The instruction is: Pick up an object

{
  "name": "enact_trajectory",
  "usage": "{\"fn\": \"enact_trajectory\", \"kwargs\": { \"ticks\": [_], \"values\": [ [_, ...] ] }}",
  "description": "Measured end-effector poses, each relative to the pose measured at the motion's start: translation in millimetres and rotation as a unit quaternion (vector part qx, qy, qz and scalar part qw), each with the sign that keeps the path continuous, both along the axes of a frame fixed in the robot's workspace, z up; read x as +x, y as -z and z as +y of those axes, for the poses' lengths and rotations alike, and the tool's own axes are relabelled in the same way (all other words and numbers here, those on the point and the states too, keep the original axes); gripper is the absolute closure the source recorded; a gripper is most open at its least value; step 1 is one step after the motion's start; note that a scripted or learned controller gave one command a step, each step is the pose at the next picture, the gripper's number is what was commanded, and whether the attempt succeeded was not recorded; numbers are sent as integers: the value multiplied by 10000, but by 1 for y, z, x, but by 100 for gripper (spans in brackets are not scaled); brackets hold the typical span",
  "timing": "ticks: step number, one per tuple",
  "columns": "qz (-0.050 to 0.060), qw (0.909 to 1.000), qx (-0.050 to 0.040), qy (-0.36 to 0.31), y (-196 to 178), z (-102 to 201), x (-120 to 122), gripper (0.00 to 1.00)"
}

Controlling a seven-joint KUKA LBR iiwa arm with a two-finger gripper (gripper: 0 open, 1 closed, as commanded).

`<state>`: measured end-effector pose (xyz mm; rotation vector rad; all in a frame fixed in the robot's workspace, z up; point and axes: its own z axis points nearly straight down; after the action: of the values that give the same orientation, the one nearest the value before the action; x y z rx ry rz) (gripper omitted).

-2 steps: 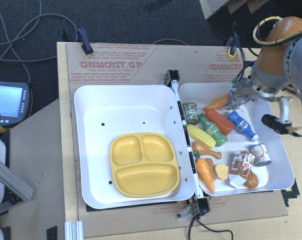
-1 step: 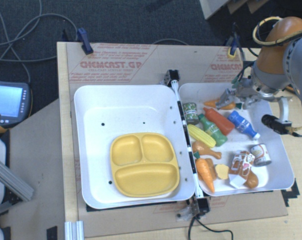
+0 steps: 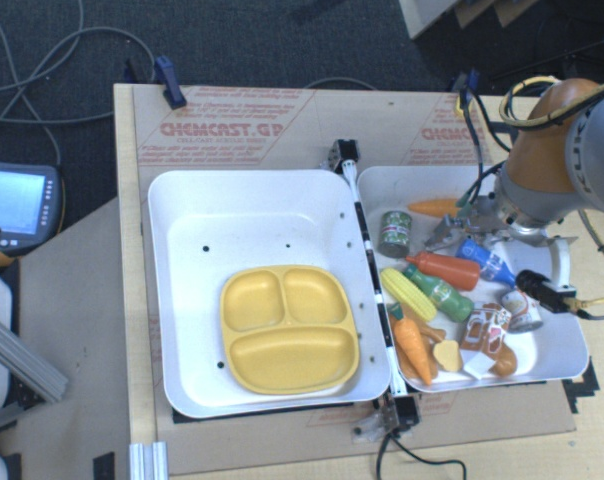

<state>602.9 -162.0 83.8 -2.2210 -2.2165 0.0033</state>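
Claw (image 3: 460, 230), low in the right bin (image 3: 567, 353), hangs among the toy food; whether it is parted or grips anything cannot be told. Left to right: a yellow divided tray (image 3: 287, 328) lies in the left bin (image 3: 182, 218); then a green can (image 3: 395, 232), corn (image 3: 408, 294), carrot (image 3: 413, 348), a red-and-green bottle (image 3: 444, 280).

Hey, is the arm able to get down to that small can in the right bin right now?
Probably yes. The can stands in open space near the bin's left wall, nothing on top of it, and the gripper hovers just to its right in the same bin.
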Motion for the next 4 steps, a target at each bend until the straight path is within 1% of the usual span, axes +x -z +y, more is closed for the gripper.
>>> {"fn": "enact_trajectory", "kwargs": {
  "ticks": [1,2,3,4],
  "values": [
    [-1,10000,5,-5,-1,31,-57,0],
    [-21,10000,-16,26,-32,-20,-126,0],
    [-51,10000,-4,-42,-9,9,-23,0],
    [7,10000,-3,24,0,-23,-105,0]
  ]
}}
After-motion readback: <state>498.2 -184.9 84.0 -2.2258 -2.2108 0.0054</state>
